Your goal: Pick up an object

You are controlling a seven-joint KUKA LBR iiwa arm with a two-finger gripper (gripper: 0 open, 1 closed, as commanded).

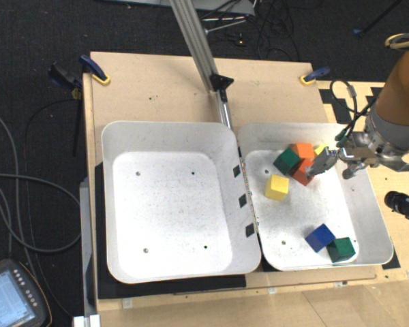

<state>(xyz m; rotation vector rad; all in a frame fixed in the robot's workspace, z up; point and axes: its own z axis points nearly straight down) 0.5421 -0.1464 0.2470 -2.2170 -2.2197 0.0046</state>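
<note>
My gripper (pixel 325 162) hangs over the right bin (pixel 368 210), reaching in from the right at the bin's upper part. Its tip sits right beside a tight cluster of blocks: a dark green block (pixel 287 161), an orange block (pixel 304 151) behind it and a red-orange block (pixel 301 176) just under the tip. A small yellow piece (pixel 320 150) peeks out above the gripper. A yellow block (pixel 277 187) lies apart, to the lower left of the cluster. A blue block (pixel 320 237) and a second green block (pixel 341 249) rest near the bin's front edge.
The left bin (pixel 116 182) stands beside the right one, with a black-marked divider (pixel 245 196) between them. A slanted metal pole (pixel 198 39) ends at the back of the bins. Clamps (pixel 95 70) hold the wooden bench's rear corners.
</note>
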